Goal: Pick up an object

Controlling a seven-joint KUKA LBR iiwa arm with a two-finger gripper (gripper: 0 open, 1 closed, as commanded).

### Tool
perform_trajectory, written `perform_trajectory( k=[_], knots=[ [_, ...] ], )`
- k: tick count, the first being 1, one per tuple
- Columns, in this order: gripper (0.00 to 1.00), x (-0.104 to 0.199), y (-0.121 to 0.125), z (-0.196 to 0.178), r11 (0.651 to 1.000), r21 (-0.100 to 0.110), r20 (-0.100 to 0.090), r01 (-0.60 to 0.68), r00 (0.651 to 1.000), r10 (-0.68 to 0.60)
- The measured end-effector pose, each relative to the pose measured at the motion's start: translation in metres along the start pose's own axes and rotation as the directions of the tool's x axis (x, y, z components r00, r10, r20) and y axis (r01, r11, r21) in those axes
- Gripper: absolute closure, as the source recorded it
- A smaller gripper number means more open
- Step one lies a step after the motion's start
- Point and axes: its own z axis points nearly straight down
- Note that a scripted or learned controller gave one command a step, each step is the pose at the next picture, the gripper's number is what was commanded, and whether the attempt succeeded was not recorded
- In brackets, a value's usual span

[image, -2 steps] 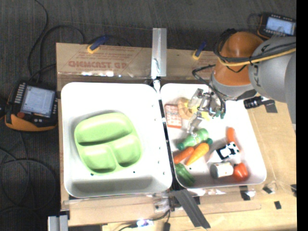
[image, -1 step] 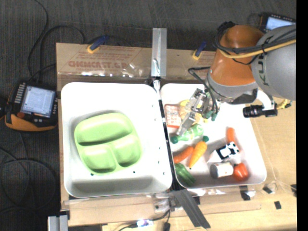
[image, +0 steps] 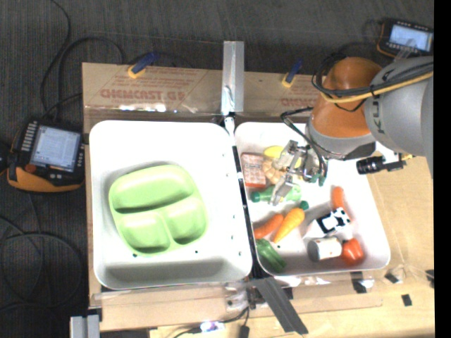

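My gripper hangs low over the upper middle of the right bin, above a cluster of small toy foods. Under and beside it lie a yellow piece, a pink-red packet and a green piece. Lower in the bin are an orange carrot, a second orange-red piece, a green pepper, a black-and-white toy, a white cylinder and a red piece. I see nothing clearly held between the fingers.
The left bin holds a green divided tray. A metal divider stands at the back between the bins. Handheld controllers sit at the far left and top right off the bench.
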Motion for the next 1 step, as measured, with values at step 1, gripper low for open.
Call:
perform_trajectory(
  k=[1],
  knots=[
    [1.00, -0.0022, 0.0012, -0.0128, 1.000, -0.003, 0.008, 0.000, 1.000, 0.001]
  ],
)
